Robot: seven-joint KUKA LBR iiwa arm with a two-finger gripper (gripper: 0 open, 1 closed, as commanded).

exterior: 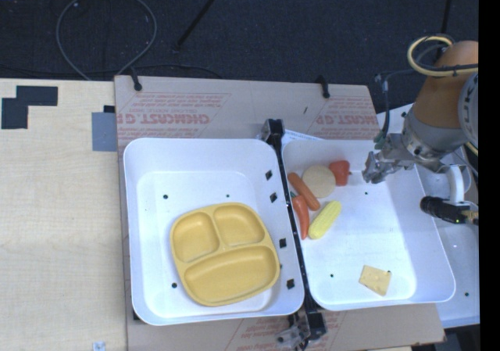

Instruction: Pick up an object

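The right bin [406, 240] holds toy food: a pale round bun [319, 180], a small red piece [339, 171], two orange carrots [303, 190] [302, 216], a yellow corn cob [324, 219] and a yellow cheese wedge [376, 280]. My gripper [373, 170] hangs over the bin's back right part, just right of the red piece. Nothing shows between its fingers.
A yellow divided plate [224, 253] lies in the left bin [156, 185]. A black divider [285, 209] runs between the two bins. Cardboard [203, 111] lies under both bins, with a wooden bench top [55, 224] to the left.
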